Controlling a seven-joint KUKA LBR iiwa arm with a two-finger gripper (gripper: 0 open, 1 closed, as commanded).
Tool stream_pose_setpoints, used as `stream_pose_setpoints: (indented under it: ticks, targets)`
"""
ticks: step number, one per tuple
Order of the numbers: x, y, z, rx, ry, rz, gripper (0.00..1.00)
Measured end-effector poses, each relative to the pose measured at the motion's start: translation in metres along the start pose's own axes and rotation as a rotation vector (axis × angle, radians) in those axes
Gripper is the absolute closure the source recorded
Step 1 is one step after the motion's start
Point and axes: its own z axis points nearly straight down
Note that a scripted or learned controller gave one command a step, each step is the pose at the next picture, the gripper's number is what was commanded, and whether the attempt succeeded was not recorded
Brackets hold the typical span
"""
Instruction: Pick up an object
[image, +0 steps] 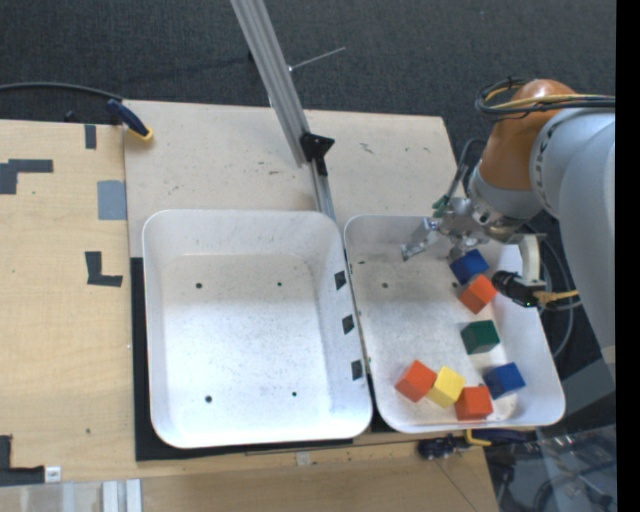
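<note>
Two shallow white bins sit side by side on the bench: the left bin (170, 240) and the right bin (400, 300). Seven small blocks lie in the right bin. Three of them are orange: one near the bin's far right side (477, 293), one at the near edge on the left of a cluster (415, 381), and one at the near edge further right (474, 402). Two are blue: one at the far right, just above the first orange block (468, 266), and one near the bin's near right corner (504, 379). One is green (480, 336), and one is yellow (447, 386). One arm (560, 160) reaches in, carrying one gripper (425, 240).
</note>
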Motion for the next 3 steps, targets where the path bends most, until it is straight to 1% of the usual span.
stream_pose_setpoints:
  ticks: [1, 2, 3]
  targets:
    - [0.001, 0.0, -0.008, 0.002, 0.0, -0.002, 1.0]
    - [-0.008, 0.0, -0.065, -0.004, -0.001, 0.0, 1.0]
    - [0.001, 0.005, -0.112, -0.004, 0.0, -0.001, 1.0]
